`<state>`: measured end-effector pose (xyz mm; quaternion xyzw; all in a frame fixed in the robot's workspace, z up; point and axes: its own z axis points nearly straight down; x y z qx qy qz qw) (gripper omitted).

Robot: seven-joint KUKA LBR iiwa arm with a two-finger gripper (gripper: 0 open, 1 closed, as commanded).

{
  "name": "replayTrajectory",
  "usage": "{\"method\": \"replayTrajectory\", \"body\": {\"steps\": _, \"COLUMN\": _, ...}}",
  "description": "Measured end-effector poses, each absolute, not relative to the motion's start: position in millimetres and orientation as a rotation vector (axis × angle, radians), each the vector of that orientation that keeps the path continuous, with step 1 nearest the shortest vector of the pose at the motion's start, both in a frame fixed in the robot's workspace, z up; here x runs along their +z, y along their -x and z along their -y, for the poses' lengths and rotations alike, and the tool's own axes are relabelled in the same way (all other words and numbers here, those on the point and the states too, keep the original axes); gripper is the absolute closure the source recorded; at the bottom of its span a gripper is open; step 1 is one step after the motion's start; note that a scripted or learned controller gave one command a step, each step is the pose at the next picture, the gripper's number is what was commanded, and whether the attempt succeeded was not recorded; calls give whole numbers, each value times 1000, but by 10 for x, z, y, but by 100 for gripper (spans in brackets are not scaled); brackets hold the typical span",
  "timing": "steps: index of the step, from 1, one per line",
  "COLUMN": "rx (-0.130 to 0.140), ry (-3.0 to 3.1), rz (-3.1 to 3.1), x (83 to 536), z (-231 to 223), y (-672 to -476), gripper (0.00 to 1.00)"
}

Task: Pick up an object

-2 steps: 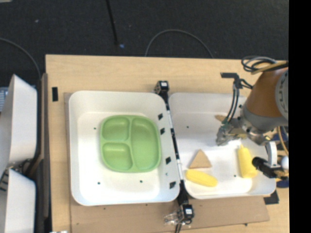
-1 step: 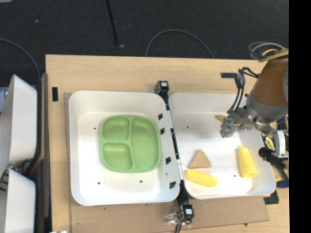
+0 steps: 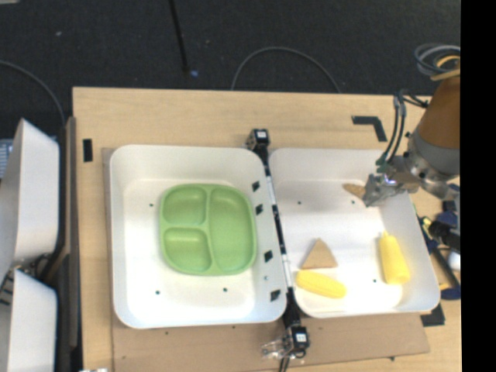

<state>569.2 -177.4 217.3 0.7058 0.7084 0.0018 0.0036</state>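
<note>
The right bin (image 3: 325, 169) holds a tan triangular wedge (image 3: 318, 255) near its front. A yellow oblong piece (image 3: 320, 284) lies just in front of the wedge, and a second yellow oblong piece (image 3: 394, 258) lies by the right wall. A small tan piece (image 3: 354, 189) sits at the back of this bin. My gripper (image 3: 377, 189) hangs low right beside that small tan piece, on its right side. Whether it touches the piece is not clear. The grey arm with its orange band (image 3: 443, 118) comes in from the right.
The left bin (image 3: 132, 169) carries a green divided plate (image 3: 208, 228) at its centre. A black-clipped divider (image 3: 269, 208) runs between the two bins. Cables hang by the arm at the right edge of the bench (image 3: 232, 107).
</note>
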Motion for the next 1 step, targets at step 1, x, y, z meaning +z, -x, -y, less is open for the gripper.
{"method": "replayTrajectory", "body": {"steps": 1, "rx": 5, "ry": -2213, "rz": -2228, "x": 2307, "z": 1268, "y": -5657, "gripper": 100}}
